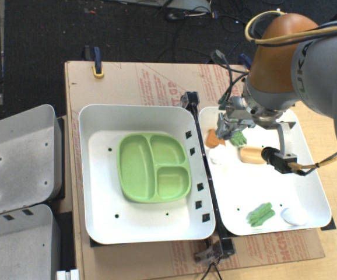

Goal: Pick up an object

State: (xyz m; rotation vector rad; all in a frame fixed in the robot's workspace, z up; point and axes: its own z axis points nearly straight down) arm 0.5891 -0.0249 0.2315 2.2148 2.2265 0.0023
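Observation:
My gripper (229,128) hangs low over the far left part of the right bin (314,191). Directly beneath and beside it lie a small orange piece (213,139) and a leafy green piece (238,138); whether it touches either I cannot tell. A tan bread-like roll (251,154) rests just to the right of these. A small white piece (216,157) lies near the bin's left wall. Toward the near edge are a green bean-like bundle (260,214) and a pale white lump (294,216).
The left bin (98,214) holds a light green divided plate (154,167). A black divider with clips (202,168) runs between the bins. A black cable fitting (279,160) from the arm hangs over the right bin. Grey trays (17,150) sit off to the left.

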